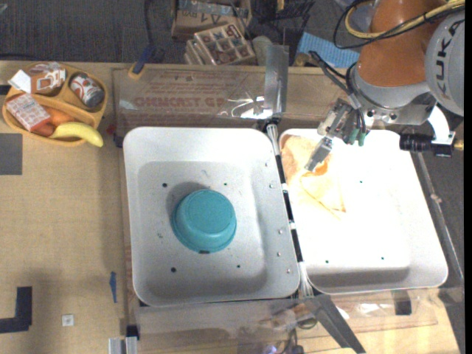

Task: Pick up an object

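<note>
Two shallow white bins sit side by side on the desk [66,234]: the left bin [140,271] and the right bin [413,271]. The left bin holds one teal bowl [205,220], upside down. The right bin holds one pale yellow object [324,192] near its upper left corner. One yellow tray [15,116] at the desk's far left corner carries one banana [77,132], two round tins and one small box.

Wooden bench [59,220] (dark floor [74,13] behind)
</note>
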Tool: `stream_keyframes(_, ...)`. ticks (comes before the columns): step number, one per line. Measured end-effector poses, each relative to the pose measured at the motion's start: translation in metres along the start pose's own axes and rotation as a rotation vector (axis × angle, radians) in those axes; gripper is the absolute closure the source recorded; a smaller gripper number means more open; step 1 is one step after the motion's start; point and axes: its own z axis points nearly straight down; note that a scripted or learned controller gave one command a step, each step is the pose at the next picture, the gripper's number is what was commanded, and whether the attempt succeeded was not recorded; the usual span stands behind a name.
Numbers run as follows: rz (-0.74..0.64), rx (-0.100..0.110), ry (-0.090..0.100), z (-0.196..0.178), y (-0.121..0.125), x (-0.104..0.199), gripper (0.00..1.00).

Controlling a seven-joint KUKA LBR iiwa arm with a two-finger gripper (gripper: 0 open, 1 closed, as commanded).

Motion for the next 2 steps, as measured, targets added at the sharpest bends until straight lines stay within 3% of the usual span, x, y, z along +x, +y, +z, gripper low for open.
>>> stream_keyframes(1, -0.232, 0.0, 0.0, 0.03, 0.005, -0.003, 0.0)
stream_keyframes(2, -0.087, 0.0, 0.001, 0.03, -0.02, 0.015, 0.0)
